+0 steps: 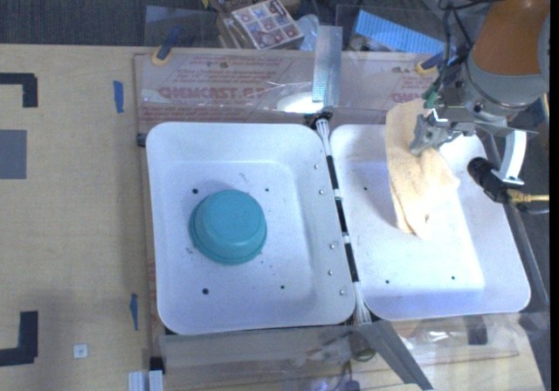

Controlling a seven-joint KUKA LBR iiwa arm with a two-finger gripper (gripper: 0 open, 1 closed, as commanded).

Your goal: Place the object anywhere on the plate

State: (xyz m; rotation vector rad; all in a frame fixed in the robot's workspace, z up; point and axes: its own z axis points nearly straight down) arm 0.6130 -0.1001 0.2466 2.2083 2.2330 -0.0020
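A teal round plate (pixel 229 225) lies upside down in the left bin (pixel 175 154), a little left of its middle. A tan, floppy cloth-like object (pixel 421 188) is in the right bin (pixel 489 284), toward its back. My gripper (pixel 424 140) is over the upper part of the object and its fingers are pinched on a fold there. The object hangs from that fold, with its lower end trailing down to the bin floor. The plate is well to the left of the gripper, across the divider between the bins.
The two bins meet at a raised rim (pixel 339 215) running front to back. Boxes and clutter (pixel 262 14) sit behind the bench. A wooden tabletop (pixel 61 206) with black markings spreads to the left. The arm's orange band (pixel 515 31) is at the upper right.
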